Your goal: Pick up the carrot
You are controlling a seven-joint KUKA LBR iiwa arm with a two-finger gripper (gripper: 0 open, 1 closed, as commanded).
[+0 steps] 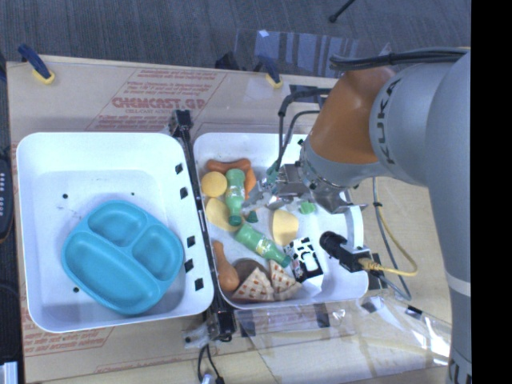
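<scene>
The tool hangs low over the crowded right bin, its grip impossible to judge, presumably lining up on the carrot lying against that bin's left wall, near its front corner.

A blue divided plate lies in the left bin, toward its lower part. In the right bin, at the frame's centre, two green bottles lie beside a yellow lemon. Pizza slices sit at its lower edge near a pale yellow piece. Yellow clamps grip the cardboard at upper left.
</scene>
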